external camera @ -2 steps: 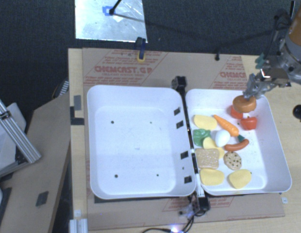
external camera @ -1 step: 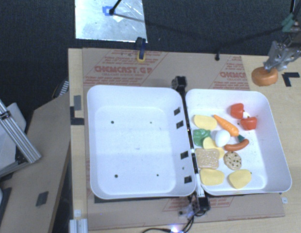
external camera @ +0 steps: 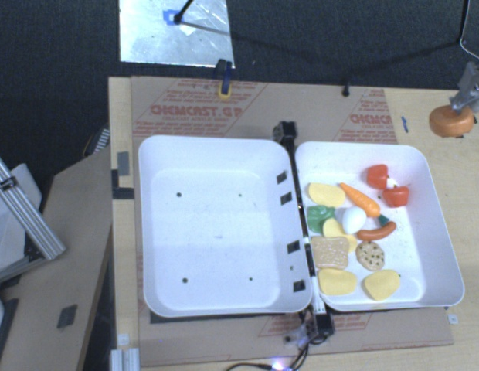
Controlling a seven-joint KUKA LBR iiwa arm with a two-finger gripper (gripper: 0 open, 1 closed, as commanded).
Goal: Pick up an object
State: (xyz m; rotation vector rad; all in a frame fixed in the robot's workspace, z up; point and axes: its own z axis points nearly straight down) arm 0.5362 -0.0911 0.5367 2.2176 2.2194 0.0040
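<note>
The right bin [external camera: 436,230] holds several toy foods packed toward its left side. Among them are an orange carrot [external camera: 359,199], a white egg [external camera: 353,219], a green piece [external camera: 320,216], a red sausage [external camera: 376,230], a tan cracker [external camera: 330,251], a brown cookie [external camera: 370,255], two red pieces [external camera: 386,185] and yellow pieces [external camera: 338,282]. My gripper [external camera: 471,87] sits at the far right edge with the orange band [external camera: 451,121] beside it. It is beyond the bin's far right corner and well away from every object.
The left bin [external camera: 216,230] lies beside the right one, joined by a black hinge strip [external camera: 297,222]. A silver sheet [external camera: 176,20] and a yellow-blue clamp [external camera: 223,80] sit at the back. A metal frame [external camera: 23,215] stands at left.
</note>
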